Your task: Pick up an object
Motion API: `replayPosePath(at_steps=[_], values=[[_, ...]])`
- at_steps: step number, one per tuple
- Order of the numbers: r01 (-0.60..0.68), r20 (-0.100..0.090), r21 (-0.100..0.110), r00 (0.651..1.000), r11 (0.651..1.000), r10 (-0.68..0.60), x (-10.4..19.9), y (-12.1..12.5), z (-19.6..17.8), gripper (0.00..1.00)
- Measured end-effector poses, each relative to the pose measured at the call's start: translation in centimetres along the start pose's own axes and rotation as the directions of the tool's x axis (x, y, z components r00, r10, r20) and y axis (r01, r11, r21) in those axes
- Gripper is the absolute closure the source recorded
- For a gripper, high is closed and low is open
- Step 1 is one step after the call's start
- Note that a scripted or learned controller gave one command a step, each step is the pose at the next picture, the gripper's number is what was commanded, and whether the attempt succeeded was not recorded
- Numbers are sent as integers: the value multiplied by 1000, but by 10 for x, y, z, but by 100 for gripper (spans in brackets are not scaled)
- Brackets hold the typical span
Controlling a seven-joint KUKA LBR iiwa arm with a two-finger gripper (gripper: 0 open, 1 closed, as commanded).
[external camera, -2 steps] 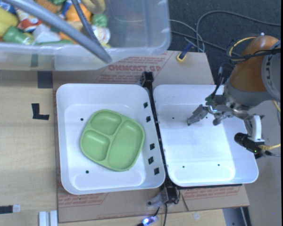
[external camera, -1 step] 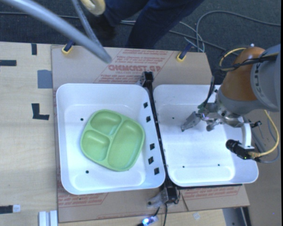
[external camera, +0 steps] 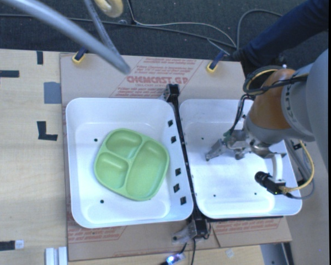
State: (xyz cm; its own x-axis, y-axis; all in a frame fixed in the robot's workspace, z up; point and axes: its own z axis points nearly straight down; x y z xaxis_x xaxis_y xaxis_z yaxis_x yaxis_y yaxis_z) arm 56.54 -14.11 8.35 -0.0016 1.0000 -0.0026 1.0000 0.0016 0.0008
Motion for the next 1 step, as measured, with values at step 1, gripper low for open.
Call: replayPosePath(at_steps=[1], values=[[1, 0, -2, 1000, 1000, -1, 0, 1, -13, 100]])
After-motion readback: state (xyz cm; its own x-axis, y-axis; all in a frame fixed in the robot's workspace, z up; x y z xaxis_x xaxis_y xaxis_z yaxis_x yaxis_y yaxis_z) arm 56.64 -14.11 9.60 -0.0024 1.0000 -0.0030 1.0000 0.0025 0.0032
